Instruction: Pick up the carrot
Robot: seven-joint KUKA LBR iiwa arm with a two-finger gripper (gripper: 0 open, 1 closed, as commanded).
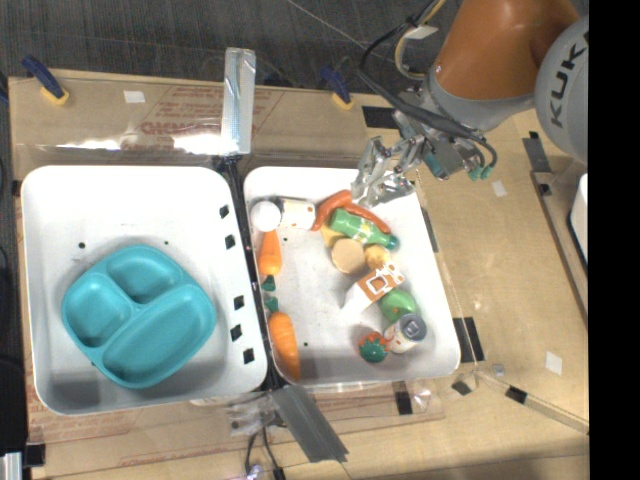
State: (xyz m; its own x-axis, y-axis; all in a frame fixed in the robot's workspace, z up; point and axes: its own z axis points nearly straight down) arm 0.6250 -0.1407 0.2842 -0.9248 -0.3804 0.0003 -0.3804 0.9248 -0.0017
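Hovering over the back right corner of the right bin (pixel 430 268), the gripper (pixel 385 173) hangs just above the pile of toy food, its fingers spread and nothing caught between them. So the pick has not happened yet! Two carrot-like pieces show along the bin's left wall: one carrot (pixel 270 253) lies near the middle of that wall, and a second carrot (pixel 284 344) sits toward the front corner. Both rest on the bin floor, well apart from the gripper. Right under the fingers lies an orange-red curved piece (pixel 338 208) beside a green bottle (pixel 362 228), not the target by the look of it. The left bin (pixel 40 268) carries a teal divided plate (pixel 140 314). Judging from this, everything remains: cross to the left wall, descend, close, lift.
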